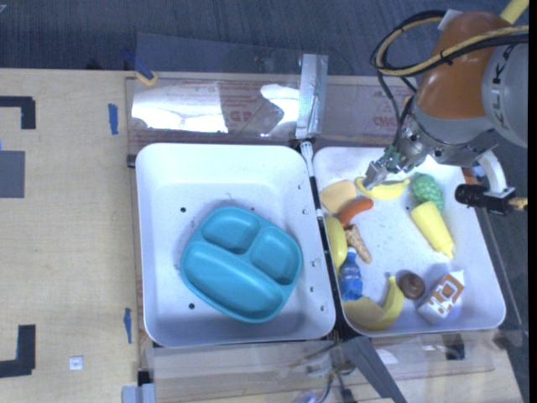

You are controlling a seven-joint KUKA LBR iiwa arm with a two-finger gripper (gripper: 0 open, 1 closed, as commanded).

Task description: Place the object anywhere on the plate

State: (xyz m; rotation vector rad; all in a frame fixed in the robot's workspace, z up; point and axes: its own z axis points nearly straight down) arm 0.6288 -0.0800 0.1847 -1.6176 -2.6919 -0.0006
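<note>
The gripper (379,172) hangs low over the far left part of the right bin (491,296), its tips just at the end of a small yellow banana (388,191) that lies near that bin's far wall. Whether the jaws are open or closed on anything cannot be told from this angle; the fingers blur into the toys beneath them, and nothing is clearly seen between them.

The banana seems the likely object, though that is a judgement from where the tool sits. It lies crowded: an orange-tan piece (337,195) and a small carrot (356,209) are just beside it toward the bin's left wall, and a green-topped vegetable (425,189) is close on its other side. It looks like a light, hard plastic toy, smooth and curved, so it may slip or roll out of a pinch. A grip across its narrow middle should hold better than one at the tapered end.

The blue plate (242,263), with three compartments, rests in the middle of the left bin (159,175).
</note>
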